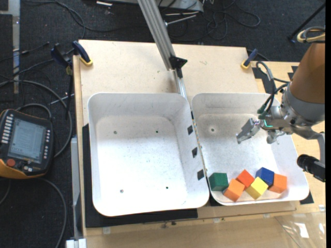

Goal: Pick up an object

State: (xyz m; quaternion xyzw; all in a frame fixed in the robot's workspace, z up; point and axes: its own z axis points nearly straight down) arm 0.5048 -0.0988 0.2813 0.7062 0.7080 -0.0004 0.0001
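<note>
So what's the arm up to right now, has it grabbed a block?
Gripper above right bin, nothing held. Blocks clustered at near edge, untouched. Path unobstructed.

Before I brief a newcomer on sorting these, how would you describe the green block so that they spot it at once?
Look at the right white bin, along its near edge, where a cluster of small cubes sits. The green block is the cube at the cluster's left end, nearest the divide between bins, and the only green one among orange, yellow and blue.

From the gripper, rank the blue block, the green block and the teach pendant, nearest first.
Measured from the gripper in the camera view:
1. Blue block, below it at the right bin's near edge.
2. Green block, further left in the same bin.
3. Teach pendant, on the floor left of the bench.
</note>
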